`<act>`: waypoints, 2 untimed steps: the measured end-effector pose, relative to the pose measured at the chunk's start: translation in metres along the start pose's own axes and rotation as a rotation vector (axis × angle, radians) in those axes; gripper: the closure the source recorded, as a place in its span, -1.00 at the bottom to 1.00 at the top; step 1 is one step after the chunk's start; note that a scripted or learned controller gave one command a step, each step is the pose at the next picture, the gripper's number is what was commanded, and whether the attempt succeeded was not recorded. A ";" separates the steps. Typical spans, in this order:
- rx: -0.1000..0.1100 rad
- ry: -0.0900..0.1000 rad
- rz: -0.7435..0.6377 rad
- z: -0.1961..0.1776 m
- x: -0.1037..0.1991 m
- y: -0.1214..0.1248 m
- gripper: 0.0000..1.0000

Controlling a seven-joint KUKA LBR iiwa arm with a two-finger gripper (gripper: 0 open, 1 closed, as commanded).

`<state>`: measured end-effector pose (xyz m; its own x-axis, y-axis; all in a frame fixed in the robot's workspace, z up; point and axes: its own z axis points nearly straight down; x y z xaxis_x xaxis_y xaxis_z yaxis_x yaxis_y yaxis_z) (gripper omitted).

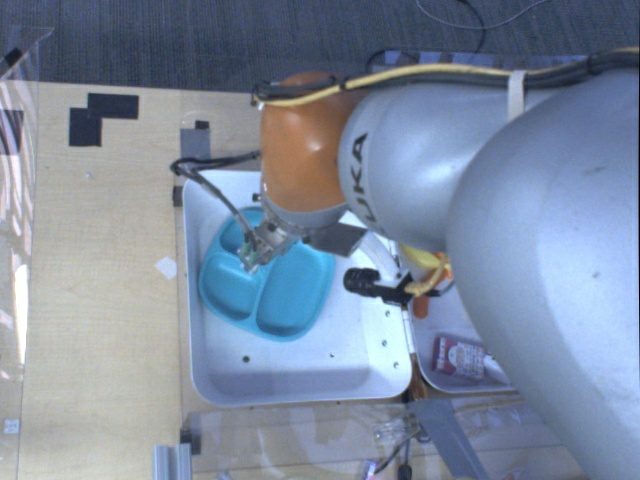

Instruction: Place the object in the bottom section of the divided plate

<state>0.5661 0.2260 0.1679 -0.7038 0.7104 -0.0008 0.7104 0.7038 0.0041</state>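
- The right bin [447, 384], near the front of the bench [100, 318], held a dark red packet [462, 356]; most of this bin was hidden under the arm [500, 218].
- A small orange-red thing [421, 307] sat at the wall between the two bins. Which bin it was in could not be told.
- The left bin [300, 380] held a blue divided plate [295, 298] lying flat toward its far left part, with bare white floor in front of it.
- The plate's two nearer sections showed plain blue.
- The gripper [252, 255] was down on the plate, at the ridge where its sections meet, and partly hid the far section.
- Whether the gripper was apart or together could not be told.
- The object could not be made out; a greyish-green bit showed at the gripper's tip, too small to name.
- The orange band [300, 158] stood above the bin's far edge.
- Beyond lay black marks [100, 116] on the bench, then dark floor [150, 8].
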 end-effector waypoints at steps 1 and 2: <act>-0.023 -0.005 0.171 0.057 0.019 -0.016 1.00; -0.066 -0.009 0.510 0.060 0.034 -0.039 1.00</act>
<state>0.5143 0.2228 0.1081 -0.2674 0.9635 0.0087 0.9614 0.2662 0.0690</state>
